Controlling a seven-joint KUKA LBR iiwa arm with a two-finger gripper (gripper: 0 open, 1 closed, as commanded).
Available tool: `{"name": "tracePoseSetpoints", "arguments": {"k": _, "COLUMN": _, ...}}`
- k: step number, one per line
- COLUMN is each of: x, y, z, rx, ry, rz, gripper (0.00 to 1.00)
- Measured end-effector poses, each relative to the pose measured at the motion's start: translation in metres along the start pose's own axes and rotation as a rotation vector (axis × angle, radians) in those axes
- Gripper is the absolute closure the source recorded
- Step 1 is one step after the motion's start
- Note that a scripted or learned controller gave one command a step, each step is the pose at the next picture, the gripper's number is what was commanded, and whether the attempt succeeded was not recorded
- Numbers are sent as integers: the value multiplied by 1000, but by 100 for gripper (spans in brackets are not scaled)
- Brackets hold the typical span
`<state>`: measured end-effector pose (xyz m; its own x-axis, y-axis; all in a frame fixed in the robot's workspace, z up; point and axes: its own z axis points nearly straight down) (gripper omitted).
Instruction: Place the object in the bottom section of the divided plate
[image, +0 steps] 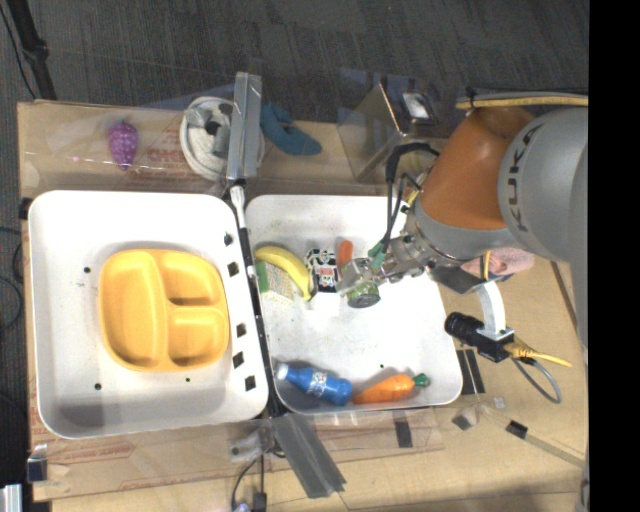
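Pincer (362, 290) hovers low in the right bin (420, 330), beside a small black-and-white object (322, 270); whether it is open or closed, I cannot tell. Which item is the target isn't certain. Likeliest is the banana (284, 270), just at nine o'clock of the pincer, long axis running ten to four, curved. Risk: crowding — the neighbouring clutter could get nudged or grabbed instead. Yellow divided plate (165, 305) waits in the left bin (60, 300).
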<state>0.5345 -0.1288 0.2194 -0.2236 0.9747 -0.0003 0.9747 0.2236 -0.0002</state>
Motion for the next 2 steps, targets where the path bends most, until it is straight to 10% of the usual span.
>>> {"name": "tracePoseSetpoints", "arguments": {"k": 2, "x": 148, "y": 62, "z": 21, "rx": 1, "ry": 0, "rz": -460, "gripper": 100}}
